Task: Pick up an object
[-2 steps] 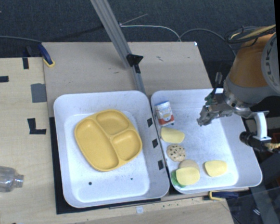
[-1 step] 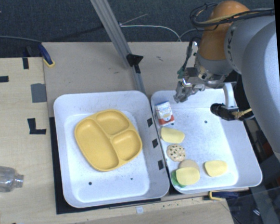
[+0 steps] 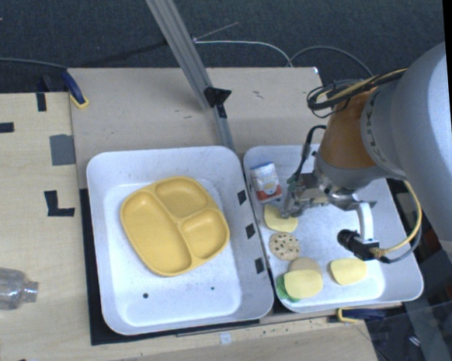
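The right bin (image 3: 397, 275) holds several small objects. A small can with a red and blue label (image 3: 266, 180) stands at its far left. In front of the can lie a pale yellow round piece (image 3: 278, 222) and a speckled cookie (image 3: 283, 246). Near the front edge sit a yellow and green piece (image 3: 301, 285), a tan lump (image 3: 304, 265) touching it, and a yellow oval (image 3: 348, 270). My gripper (image 3: 290, 203) reaches down from the right and sits just over the far edge of the pale yellow round piece, close beside the can.
The left bin (image 3: 119, 301) holds a yellow divided plate (image 3: 174, 225). A metal pole (image 3: 184, 47) slants across the back of the bench. A clear bottle (image 3: 5, 288) lies on the bench at far left. A black cable plug (image 3: 354, 243) hangs over the right bin.
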Robot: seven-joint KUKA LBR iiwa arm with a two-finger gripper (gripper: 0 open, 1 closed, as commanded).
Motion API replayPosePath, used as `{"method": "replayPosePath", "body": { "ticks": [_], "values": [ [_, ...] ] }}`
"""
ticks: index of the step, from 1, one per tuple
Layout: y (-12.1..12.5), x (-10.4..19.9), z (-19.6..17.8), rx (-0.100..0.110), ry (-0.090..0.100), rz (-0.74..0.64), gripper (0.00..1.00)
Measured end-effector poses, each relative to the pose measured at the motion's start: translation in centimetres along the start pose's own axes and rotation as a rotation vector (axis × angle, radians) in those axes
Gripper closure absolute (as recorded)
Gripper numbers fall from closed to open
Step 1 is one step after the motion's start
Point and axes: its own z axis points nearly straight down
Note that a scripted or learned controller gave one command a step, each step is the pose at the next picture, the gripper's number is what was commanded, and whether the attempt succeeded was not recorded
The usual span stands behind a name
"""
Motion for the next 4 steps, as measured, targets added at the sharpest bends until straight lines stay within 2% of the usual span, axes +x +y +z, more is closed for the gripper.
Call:
{"method": "replayPosePath", "body": {
  "ticks": [1, 2, 3, 4],
  "values": [
    [-0.3, 3.0, -10.4, -0.001, 0.002, -0.006, 1.0],
    [5.6, 11.4, -14.1, -0.001, 0.005, -0.013, 1.0],
    [3.2, -0.8, -7.6, 0.011, -0.002, 0.004, 1.0],
    [-2.9, -7.2, 0.2, 0.007, 0.003, 0.005, 1.0]
  ]
}}
